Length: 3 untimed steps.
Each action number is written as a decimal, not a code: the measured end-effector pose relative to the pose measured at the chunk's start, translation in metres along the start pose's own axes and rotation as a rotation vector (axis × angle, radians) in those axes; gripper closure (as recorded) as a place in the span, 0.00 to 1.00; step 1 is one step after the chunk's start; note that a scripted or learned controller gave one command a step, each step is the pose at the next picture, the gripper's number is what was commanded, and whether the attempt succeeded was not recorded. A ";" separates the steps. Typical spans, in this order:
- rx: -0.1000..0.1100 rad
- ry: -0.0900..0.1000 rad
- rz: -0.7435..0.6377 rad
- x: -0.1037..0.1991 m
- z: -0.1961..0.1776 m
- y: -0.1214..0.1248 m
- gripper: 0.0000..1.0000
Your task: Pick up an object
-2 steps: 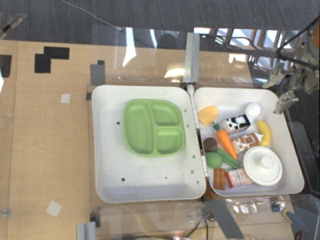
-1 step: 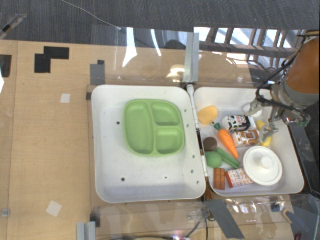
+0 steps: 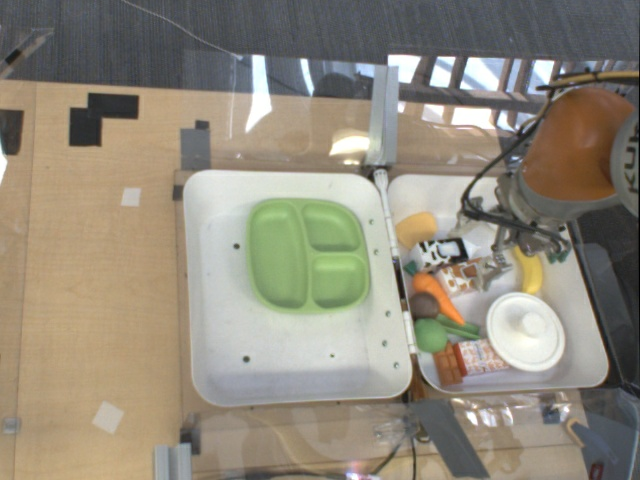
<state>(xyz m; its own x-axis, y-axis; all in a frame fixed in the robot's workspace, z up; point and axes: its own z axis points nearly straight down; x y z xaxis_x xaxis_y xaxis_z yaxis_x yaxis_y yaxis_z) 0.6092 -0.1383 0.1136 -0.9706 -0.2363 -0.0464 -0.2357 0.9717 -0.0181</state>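
Gripper (image 3: 497,264) hangs over crowded right bin (image 3: 590,353) (banana (image 3: 531,272) beside).

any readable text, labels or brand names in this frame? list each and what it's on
No text reads clearly enough to quote.
Red carton: printed front, too blurred to read.
Small brown-and-white pack: print too small to read.
Black-and-white item: markings, illegible.
Green divided plate, white lidded pot: no markings visible.
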 end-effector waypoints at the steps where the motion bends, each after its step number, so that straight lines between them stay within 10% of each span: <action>1: 0.000 0.033 0.147 -0.074 0.007 0.019 0.00; 3: 0.001 0.013 0.172 -0.065 0.005 0.016 0.00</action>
<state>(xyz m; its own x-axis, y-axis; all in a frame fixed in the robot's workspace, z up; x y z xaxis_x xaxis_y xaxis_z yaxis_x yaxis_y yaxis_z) 0.6683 -0.1073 0.1114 -0.9971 -0.0666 -0.0363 -0.0662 0.9977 -0.0121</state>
